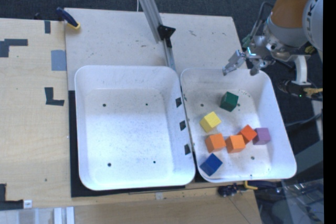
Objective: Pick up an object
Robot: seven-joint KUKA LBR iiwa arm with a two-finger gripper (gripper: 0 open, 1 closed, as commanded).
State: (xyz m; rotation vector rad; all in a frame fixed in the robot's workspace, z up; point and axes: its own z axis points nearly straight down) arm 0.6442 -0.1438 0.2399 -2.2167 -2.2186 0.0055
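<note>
Camera view shows six small cubes in the right bin (278, 128), any of which could be the object to pick. A green cube (229, 100) sits nearest the bin's far end, with a yellow cube (210, 121) at about its seven o'clock. Below these runs a loose row: an orange cube (214, 141), a second orange cube (235, 142) just beside it, a red-orange cube (248, 133) touching or nearly touching that one, and a purple cube (262, 135) at the row's three o'clock end; whether the last three actually touch is hard to make out. A blue cube (211, 163) lies nearest the bin's front wall, at six o'clock from the first orange cube. The gripper (242, 64) hangs over the far rim of the right bin, at roughly one o'clock from the green cube and well apart from it, farther still from the rest. Its two fingers look spread, with a gap between the tips and nothing between them, though the tips are small and somewhat blurred. The arm (294, 2) above it is cut off by the frame at the upper right. The left bin (84, 113) lies beside the right one, its floor speckled with dark marks. A slanted metal rail (147, 0) crosses from twelve o'clock down toward the seam between the bins, hiding part of the bench (110, 34).
</note>
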